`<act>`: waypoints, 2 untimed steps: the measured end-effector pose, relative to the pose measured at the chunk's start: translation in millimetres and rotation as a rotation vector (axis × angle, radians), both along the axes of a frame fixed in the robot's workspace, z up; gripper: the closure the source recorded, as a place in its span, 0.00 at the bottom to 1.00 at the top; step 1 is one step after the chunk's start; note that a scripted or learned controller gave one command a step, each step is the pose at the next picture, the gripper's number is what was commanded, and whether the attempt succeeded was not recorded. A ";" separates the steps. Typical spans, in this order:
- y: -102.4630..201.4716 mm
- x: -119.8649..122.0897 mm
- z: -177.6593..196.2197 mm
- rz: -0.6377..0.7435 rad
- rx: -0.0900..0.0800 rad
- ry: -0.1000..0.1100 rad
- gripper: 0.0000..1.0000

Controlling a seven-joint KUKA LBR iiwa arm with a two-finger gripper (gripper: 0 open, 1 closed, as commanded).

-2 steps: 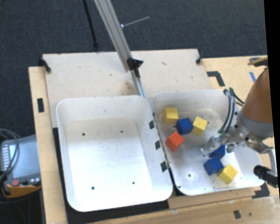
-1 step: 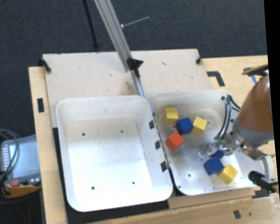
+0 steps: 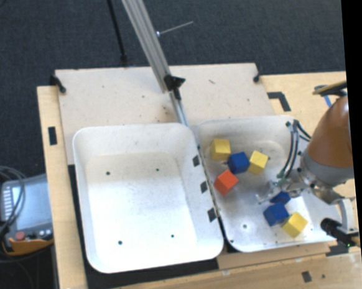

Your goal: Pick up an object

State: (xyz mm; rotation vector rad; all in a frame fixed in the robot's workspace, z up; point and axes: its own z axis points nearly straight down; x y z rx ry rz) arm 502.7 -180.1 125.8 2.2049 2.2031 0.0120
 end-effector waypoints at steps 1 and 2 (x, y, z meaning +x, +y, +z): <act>-1.6 1.7 10.0 -0.010 -0.003 -0.007 1.00; -3.7 0.8 73.4 0.004 0.009 0.015 1.00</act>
